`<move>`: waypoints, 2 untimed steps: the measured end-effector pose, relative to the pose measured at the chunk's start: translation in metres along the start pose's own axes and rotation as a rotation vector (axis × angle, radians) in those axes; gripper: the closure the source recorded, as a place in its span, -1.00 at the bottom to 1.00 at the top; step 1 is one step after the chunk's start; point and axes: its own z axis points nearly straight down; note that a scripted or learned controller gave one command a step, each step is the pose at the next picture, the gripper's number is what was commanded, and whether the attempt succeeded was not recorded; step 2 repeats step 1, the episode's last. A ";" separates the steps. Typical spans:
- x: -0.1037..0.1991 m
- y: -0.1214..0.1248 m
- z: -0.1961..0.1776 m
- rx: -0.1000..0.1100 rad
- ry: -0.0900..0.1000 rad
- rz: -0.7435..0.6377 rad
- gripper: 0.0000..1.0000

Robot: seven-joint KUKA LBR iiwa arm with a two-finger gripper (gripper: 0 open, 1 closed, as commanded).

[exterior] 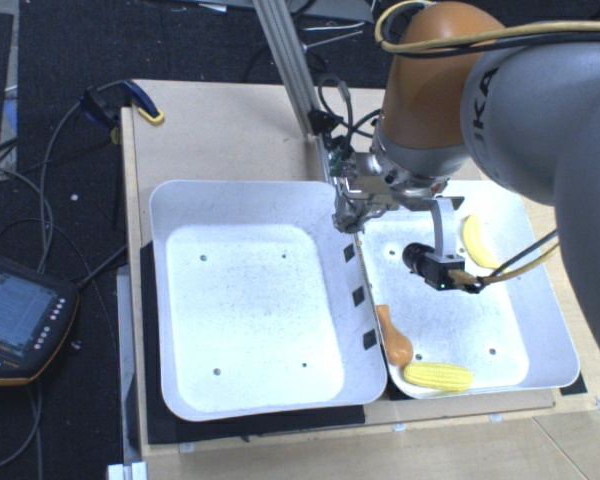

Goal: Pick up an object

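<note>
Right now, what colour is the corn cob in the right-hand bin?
Yellow. The corn cob shows best in the camera view.

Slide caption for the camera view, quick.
KUKA arm over the right bin, which holds a corn cob, an orange item and a yellow piece.

A pale wooden bench (220, 133) carries two shallow white bins side by side, their inner rims touching. The left bin (250, 308) sits on a black sheet (260, 423) that pokes out along its left and near edges. The right bin (480, 318) lies beside it. A blue and yellow clamp (130, 101) grips the bench's far left corner.
</note>
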 end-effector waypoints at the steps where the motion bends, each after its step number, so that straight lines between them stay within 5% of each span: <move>1: 0.040 -0.027 0.005 0.000 0.000 0.000 1.00; 2: 0.040 -0.027 0.005 0.000 0.000 0.000 1.00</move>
